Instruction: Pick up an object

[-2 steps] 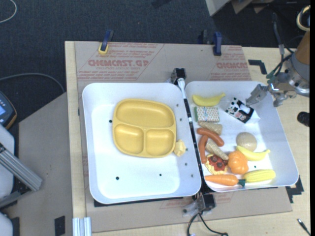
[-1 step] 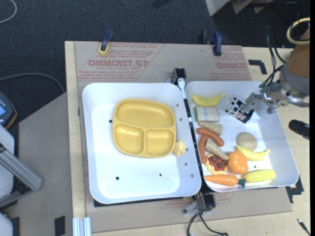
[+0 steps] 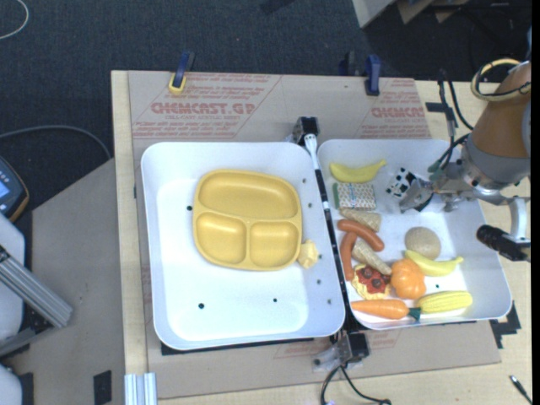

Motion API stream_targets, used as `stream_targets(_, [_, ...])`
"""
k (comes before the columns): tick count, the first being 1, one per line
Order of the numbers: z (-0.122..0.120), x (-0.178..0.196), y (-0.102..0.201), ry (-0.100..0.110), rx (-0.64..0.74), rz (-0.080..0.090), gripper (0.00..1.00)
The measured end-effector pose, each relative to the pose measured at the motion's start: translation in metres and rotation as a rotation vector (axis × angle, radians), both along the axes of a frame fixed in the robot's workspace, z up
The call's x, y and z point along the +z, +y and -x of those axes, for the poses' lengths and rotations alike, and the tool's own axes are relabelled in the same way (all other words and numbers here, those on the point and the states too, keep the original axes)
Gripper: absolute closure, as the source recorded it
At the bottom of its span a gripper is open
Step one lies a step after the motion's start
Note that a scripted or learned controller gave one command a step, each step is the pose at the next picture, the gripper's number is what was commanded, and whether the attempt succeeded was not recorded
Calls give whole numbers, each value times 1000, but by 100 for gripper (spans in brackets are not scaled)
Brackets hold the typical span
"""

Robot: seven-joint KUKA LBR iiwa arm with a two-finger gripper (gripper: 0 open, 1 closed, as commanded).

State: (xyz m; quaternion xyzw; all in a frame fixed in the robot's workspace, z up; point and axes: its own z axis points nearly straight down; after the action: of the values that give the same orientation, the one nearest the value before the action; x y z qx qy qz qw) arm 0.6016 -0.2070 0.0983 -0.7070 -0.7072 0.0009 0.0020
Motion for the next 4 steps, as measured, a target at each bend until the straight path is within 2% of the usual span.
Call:
stream_targets(1, [-1,-13,0,-3,0,2,0])
stream_targets(2, [1,-3,0,1,1,2,100])
stream_targets(4, [-4,112,-8,-13,0,5,100])
